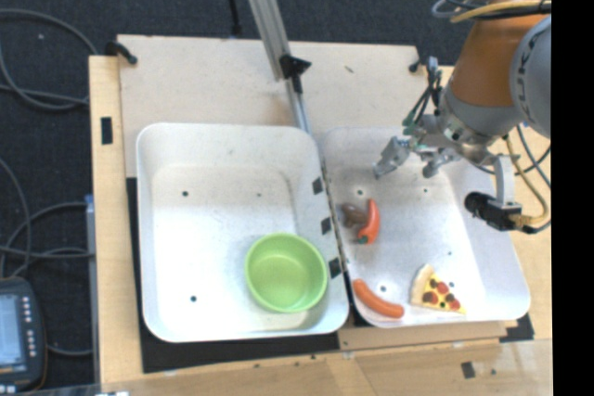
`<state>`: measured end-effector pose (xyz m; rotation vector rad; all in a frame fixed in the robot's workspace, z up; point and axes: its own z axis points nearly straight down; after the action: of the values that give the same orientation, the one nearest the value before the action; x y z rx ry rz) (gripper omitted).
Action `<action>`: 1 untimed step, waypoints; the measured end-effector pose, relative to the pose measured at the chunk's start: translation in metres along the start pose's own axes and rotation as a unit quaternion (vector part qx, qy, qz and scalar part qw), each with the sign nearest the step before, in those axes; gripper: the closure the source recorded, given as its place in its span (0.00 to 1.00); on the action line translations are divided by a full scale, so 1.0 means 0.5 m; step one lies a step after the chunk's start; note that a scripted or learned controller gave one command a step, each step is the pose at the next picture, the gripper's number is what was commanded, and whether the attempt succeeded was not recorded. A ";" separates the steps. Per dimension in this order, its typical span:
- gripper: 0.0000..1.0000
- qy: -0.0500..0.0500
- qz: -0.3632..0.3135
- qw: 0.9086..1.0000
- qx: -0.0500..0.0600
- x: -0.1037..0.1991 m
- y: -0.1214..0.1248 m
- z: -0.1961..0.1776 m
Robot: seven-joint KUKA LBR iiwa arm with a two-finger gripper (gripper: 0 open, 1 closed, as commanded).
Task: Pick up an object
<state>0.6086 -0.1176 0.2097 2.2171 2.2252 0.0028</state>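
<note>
White plastic makes both shallow bins on the pale bench, seen from above at a slant. In the left bin a lime green bowl stands upright near the corner at about 5 o'clock, close to the wall shared with the other bin. The right bin holds four small things. An orange-red carrot-like piece lies near the left wall, at about 9 o'clock of this bin, and it touches a small brown lump on its 9 o'clock side; what the lump is, I cannot tell. A red sausage lies along the low rim at about 7 o'clock, and a pizza slice with red dots lies near it, at about 5 o'clock of the bin. The grey arm with its orange band comes in from 3 o'clock. Its gripper hangs over the upper part of the right bin, at about 12 o'clock, with the two fingers spread apart and nothing between them. It is well apart from the carrot-like piece, which lies towards 7 o'clock from it. A slanted metal rail crosses the bench from 12 o'clock.
</note>
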 end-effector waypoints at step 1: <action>0.00 0.000 0.000 1.000 0.000 0.000 0.000 0.000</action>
<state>0.6086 -0.1176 0.2097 2.2176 2.2247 0.0035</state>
